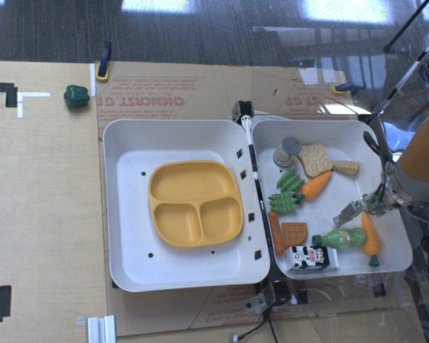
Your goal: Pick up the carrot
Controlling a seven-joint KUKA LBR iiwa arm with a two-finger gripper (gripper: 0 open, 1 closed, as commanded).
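An orange carrot [317, 185] with a green leafy top lies at a slant in the middle of the right bin [311, 128], just below a slice of bread. A second, smaller orange carrot-like piece [371, 236] with a green tip lies near the bin's right wall. My gripper [362, 209] hangs low over the right side of this bin, just above that smaller piece and well to the right of the bigger carrot. Nothing is clearly seen in its grasp.
Around the carrots lie a grey cup [290, 148], bread slice [316, 159], green pods [286, 201], a waffle [294, 232], a sausage [274, 233], a green bottle [344, 239] and a small carton [311, 257]. The left bin [121, 213] holds a yellow divided plate [196, 202].
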